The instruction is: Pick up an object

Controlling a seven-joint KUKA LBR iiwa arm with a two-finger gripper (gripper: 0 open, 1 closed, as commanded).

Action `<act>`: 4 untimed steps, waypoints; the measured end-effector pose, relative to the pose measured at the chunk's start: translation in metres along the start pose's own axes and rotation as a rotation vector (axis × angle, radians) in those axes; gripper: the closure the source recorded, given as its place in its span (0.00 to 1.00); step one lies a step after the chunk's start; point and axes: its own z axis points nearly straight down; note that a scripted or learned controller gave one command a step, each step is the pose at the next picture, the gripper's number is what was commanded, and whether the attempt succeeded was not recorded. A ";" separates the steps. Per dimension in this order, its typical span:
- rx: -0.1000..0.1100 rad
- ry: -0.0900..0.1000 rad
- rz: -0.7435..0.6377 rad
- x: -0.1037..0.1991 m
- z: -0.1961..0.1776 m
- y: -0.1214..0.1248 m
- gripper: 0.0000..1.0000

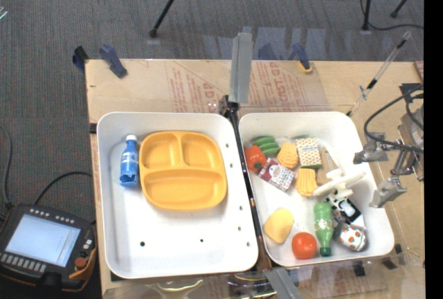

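The right bin (pixel 360 128) holds several toy foods in a pile: a green pepper (pixel 266 145), a red pepper (pixel 254 158), a patterned box (pixel 309 151), a red packet (pixel 279 176), a white utensil (pixel 339 183), a green bottle (pixel 323 219), a yellow lemon (pixel 279 225), a red tomato (pixel 304 245) and a small can (pixel 351 238). My gripper (pixel 375 174) hangs over that bin's right rim, above and to the right of the pile. It is open, its two grey fingers spread apart with nothing between them.
The left bin (pixel 111 221) holds a yellow divided plate (pixel 183 169) and a blue bottle (pixel 129 160) lying along its left side. A grey post (pixel 241 73) stands behind the gap between the bins. A teach pendant (pixel 43 239) lies on the floor at lower left.
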 end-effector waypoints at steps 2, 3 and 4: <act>-0.004 0.007 -0.114 0.008 0.194 0.063 0.00; 0.000 0.000 -0.083 -0.021 0.191 0.075 0.00; 0.000 -0.002 -0.052 -0.090 0.190 0.068 0.00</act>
